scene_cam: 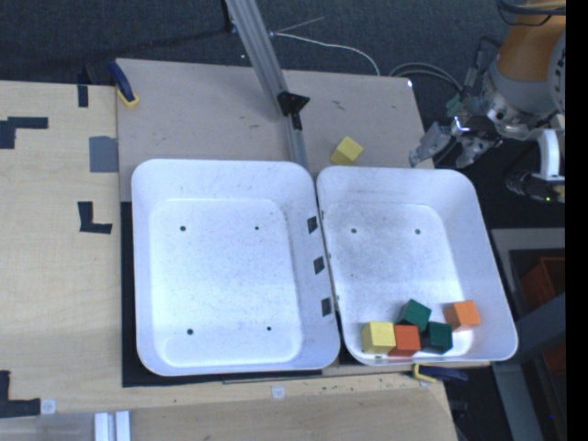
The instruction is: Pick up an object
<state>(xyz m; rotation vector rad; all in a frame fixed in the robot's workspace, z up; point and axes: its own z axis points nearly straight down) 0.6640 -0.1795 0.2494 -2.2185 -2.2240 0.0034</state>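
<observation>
One claw (439, 147) beyond right bin (478, 209).

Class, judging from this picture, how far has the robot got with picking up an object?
Nothing looks picked yet. The claw sits above the right bin's far rim, away from the blocks. The yellow block, red block, green blocks and orange block lie in the near corner.

Even bright light, soft shadows, slight blur.

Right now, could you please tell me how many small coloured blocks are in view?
6. Five cluster in the right white bin's near corner: yellow, red-orange, two green, orange. One yellow block lies on the bench behind the bins. Others could hide beneath.
</observation>
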